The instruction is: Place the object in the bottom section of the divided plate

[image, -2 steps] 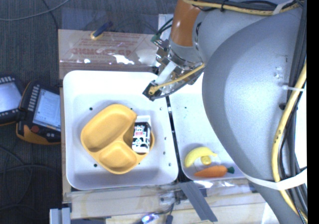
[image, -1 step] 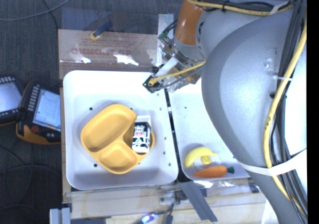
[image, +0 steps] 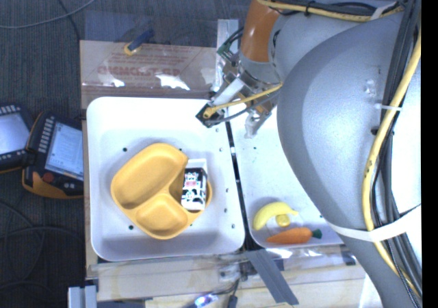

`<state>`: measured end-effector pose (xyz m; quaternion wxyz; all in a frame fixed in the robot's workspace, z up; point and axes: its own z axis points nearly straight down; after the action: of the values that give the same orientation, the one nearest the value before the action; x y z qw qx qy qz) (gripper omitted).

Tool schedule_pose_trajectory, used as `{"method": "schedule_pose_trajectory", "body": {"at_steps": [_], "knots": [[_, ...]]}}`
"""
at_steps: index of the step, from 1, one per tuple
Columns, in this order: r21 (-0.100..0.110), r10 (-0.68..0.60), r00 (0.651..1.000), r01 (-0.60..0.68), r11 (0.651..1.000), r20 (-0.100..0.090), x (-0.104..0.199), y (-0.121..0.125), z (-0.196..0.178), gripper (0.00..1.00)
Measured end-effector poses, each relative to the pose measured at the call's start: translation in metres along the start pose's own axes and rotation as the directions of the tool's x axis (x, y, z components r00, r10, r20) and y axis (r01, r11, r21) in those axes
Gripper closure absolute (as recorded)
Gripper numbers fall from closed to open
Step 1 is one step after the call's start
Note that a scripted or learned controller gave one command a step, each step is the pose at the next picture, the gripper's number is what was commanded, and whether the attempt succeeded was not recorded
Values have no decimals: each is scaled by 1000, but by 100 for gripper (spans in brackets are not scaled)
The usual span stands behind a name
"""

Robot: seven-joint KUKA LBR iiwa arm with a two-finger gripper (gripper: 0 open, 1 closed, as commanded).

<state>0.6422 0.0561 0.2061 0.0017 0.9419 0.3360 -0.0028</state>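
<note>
Camera view shows the gripper (image: 209,113) hovering over the left bin's (image: 102,122) far-right edge, its opening impossible to judge, while the small carton (image: 194,189) lies on the yellow divided plate's (image: 147,173) right rim, where it may slide off.

Both bins are plain white: the left bin (image: 102,122) and the right bin (image: 263,176). The divided plate (image: 147,180) is mustard yellow all over. The small carton (image: 194,189) at its right rim is white with black blotches, cow-like, plus a touch of red near the top. Near the right bin's front edge, the banana (image: 274,215) is bright yellow and the carrot (image: 291,235) orange with a green tip. The arm (image: 342,87) is grey, its band (image: 263,22) orange.
</note>
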Motion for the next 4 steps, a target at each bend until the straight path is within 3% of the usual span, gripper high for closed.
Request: {"method": "schedule_pose_trajectory", "body": {"at_steps": [1, 2, 3, 4], "knots": [[0, -127, 992, 127, 992, -1, -36, -7, -81, 0], [-1, -196, 981, 196, 981, -1, -28, -31, -92, 0], [0, -173, 985, 173, 985, -1, -28, 12, -97, 0], [-1, -353, 936, 353, 936, -1, -60, 65, -122, 0]]}}
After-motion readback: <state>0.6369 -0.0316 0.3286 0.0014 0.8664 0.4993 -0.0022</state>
